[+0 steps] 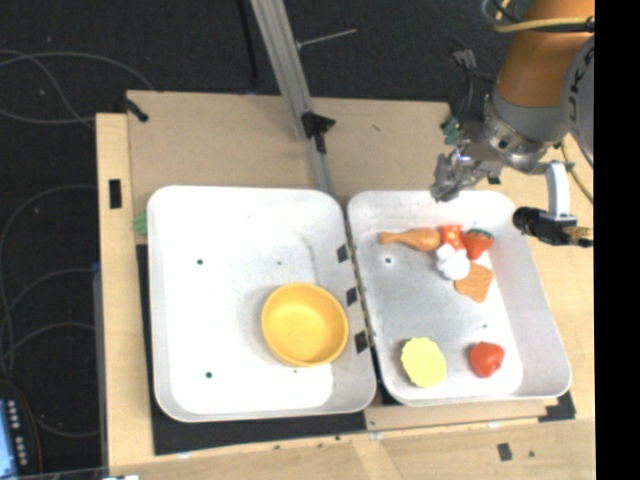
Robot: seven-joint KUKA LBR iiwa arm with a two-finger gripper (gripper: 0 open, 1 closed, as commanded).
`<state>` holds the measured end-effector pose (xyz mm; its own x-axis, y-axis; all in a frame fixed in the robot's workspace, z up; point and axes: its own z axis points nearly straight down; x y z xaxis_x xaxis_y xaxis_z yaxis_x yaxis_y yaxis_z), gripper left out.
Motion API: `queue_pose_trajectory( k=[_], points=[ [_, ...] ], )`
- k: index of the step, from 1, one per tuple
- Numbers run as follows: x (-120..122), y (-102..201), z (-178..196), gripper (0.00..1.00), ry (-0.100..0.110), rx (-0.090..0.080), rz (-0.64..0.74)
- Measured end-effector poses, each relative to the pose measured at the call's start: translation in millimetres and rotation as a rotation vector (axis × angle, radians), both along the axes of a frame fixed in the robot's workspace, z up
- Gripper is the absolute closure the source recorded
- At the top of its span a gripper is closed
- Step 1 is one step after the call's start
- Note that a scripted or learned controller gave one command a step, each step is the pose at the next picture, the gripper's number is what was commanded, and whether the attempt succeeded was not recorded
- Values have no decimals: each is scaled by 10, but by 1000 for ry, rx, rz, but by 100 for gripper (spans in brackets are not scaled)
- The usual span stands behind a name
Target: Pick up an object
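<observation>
A light brown bench (220, 138) fills most of the scene, its flat top bare at the far side. Around it lies a dark floor (60, 28), with thin cables (40, 78) looping across the left. A grey metal rail (285, 58) slants down from the far edge onto the bench. Light is even and soft.

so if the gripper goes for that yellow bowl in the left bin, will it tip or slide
The yellow bowl sits upright and open-side up, so a pinch on its thin rim would probably tilt it. It looks like smooth light plastic, so a push likely slides it across the left bin. Its round wall may slip between the fingers.
</observation>
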<state>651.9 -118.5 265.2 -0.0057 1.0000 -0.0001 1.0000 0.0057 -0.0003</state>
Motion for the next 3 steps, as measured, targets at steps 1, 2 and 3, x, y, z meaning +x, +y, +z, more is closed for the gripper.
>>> queue_pose_trajectory(
  k=[1,2,3],
  points=[
    [-111,437,6,100,-1,1,0],
    [-170,851,-39,100,0,1,0],
    [-257,1325,3,100,0,1,-2]
  ],
)
